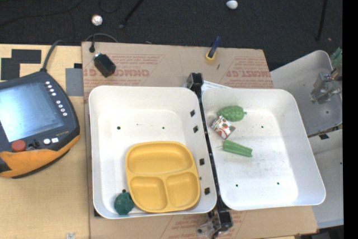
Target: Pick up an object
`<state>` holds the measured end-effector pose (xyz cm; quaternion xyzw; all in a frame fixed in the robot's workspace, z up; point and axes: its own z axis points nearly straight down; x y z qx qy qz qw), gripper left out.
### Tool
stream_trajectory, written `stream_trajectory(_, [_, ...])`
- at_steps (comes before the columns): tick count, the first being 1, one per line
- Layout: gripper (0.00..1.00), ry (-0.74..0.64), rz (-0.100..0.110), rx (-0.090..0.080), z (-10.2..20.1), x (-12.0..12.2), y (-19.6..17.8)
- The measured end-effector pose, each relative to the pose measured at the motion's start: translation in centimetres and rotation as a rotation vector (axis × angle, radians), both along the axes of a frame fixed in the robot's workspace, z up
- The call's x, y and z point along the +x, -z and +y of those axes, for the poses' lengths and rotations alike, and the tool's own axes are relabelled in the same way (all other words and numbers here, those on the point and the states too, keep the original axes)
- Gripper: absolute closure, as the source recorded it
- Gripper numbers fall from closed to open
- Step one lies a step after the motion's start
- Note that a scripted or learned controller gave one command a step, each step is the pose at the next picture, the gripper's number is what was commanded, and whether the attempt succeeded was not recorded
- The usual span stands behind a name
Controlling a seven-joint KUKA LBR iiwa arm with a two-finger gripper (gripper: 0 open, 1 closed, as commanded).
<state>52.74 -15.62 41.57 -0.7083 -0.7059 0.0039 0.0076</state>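
Objects to choose from lie in both bins. In the right bin [279, 187] a bumpy green toy [232, 113], a small red-and-white carton [223, 127] and a green stick-shaped piece [237, 148] sit close together near the divider, well away from the outer walls, so each looks reachable from above. In the left bin [106, 120] a yellow divided plate [162, 176] lies flat toward the near edge, with a dark green lump [123, 202] just beside its corner, crowded against the bin wall and likely harder to grasp. At the right edge a bit of metal hardware [326, 85] shows, probably part of the arm parked clear of the surface; whether the tool is wide or narrow I cannot tell. No object is lifted yet.
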Motion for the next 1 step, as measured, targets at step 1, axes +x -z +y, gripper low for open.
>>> stream_trajectory(1, [1.00,0.001,-0.028,-0.012,-5.23,-0.28,-12.70])
